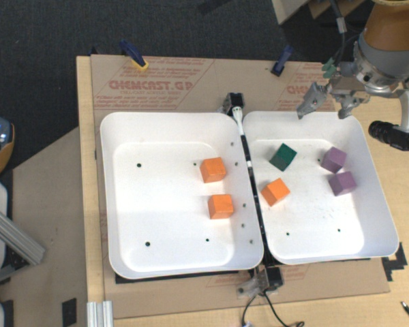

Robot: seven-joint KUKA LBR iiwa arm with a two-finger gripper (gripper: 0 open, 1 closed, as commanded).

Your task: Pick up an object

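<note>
**Pincer spread above the right bin's far rim, gripping nothing**

Nearest the camera, at the front edge of the worktop [191,305]: a small clamp fitting [267,279] where the two bins meet, a cable trailing off below it.

Then two shallow white bins side by side on a cardboard sheet [191,80]. In the left bin [123,203]: two orange cubes towards its right side, the nearer orange cube [221,206] just in front of the farther orange cube [213,169], close but apart. In the right bin [375,230]: a third orange cube [276,191] near the dividing rims, a dark green cube [283,157] just behind it, turned at an angle. Over by the right wall, two purple cubes, the nearer purple cube [343,182] and the farther purple cube [334,159], close together, whether touching hard to tell.

Farther back, above the far rim of the right bin: the pincer [325,107], fingers apart and bare, clear of every cube. Behind it, grey wrist and the orange band [392,26]. At the far edge of the cardboard, two blue clips [133,54].
</note>
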